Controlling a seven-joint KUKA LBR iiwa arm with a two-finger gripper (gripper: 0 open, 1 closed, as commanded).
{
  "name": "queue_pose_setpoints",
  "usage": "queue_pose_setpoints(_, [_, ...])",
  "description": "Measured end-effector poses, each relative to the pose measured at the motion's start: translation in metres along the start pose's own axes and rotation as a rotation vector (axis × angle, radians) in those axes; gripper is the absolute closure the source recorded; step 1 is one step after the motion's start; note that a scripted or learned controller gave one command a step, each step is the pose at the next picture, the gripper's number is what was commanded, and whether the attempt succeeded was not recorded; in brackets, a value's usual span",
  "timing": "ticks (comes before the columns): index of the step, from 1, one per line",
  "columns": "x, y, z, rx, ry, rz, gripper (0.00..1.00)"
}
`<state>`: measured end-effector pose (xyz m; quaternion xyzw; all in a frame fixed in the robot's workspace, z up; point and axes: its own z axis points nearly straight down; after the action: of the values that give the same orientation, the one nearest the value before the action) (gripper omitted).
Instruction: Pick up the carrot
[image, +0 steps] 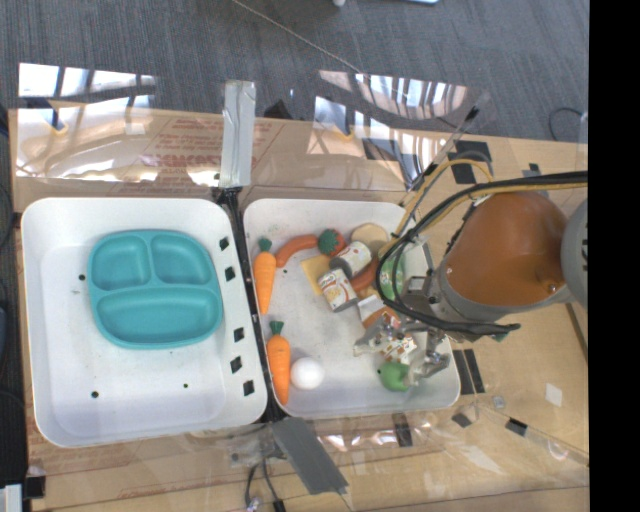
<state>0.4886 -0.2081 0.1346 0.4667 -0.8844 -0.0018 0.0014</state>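
Two orange carrots with green tops lie along the left wall of the right bin (300, 405): one carrot (264, 281) at mid-height and a shorter one (278, 363) nearer the front. My gripper (402, 346) hangs low over the bin's front right part, well to the right of both carrots, above a small green item (394, 376). The orange wrist band (505, 250) sits over the bin's right edge and hides what is under it.
A white ball (306, 374) touches the front carrot. A red sausage (297, 247), a strawberry-like piece (329, 241), a small bottle (352, 259), a can (338, 290) and bread (369, 236) crowd the bin's back. The left bin holds a teal divided plate (155, 287).
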Motion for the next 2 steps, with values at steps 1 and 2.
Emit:
queue_pose_setpoints(1, [0.006, 0.009, 0.005, 0.0, 0.0, 0.041, 0.0])
queue_pose_setpoints(2, [0.002, 0.009, -0.005, 0.001, -0.002, 0.032, 1.0])
